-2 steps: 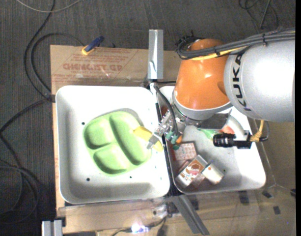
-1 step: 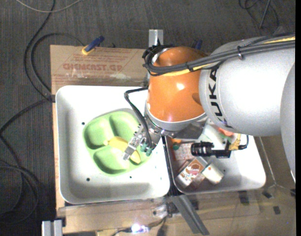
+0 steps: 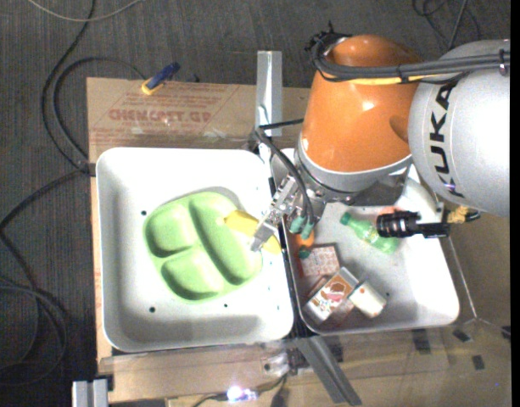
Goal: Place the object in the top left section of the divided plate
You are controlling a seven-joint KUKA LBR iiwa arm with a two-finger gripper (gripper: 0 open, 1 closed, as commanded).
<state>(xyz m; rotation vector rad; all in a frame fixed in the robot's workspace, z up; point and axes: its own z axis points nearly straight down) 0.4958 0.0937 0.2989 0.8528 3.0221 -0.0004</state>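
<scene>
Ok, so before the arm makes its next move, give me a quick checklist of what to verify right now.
1. Green divided plate sits flat inside the left bin: ok.
2. Plate's top left section has room for the object: ok.
3. Yellow object is in that top left section: not ok; it is at the plate's right edge.
4. Gripper is at the yellow object: ok, it hangs right beside it.
5. Yellow object is actually held: cannot tell.
</scene>
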